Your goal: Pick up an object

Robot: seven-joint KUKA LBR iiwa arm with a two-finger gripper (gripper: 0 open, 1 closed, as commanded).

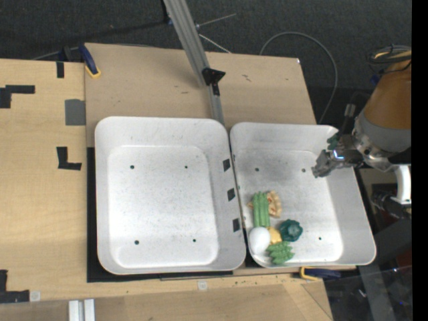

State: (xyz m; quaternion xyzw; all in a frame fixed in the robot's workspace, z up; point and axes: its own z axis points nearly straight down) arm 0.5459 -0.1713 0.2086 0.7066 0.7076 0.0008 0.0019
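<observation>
The gripper (322,166) hangs over the right bin (348,206), near its right wall and toward the far side. I cannot tell if it is clenched or let go, and I see nothing in it. The toys sit in a little heap at the near left corner of that bin, well apart from the gripper. There is a long green toy (260,210) with a tan piece (273,200) just beside it, a white ball (259,237), a dark green round toy (291,231) and a bumpy green toy (281,252). From the gripper, the heap lies to the left and closer to me. The long green toy points from far to near, along the wall between the bins. The left bin (110,179) sits beside the right one on the counter (147,79). I think the arm must go left and toward the near side, then down.
</observation>
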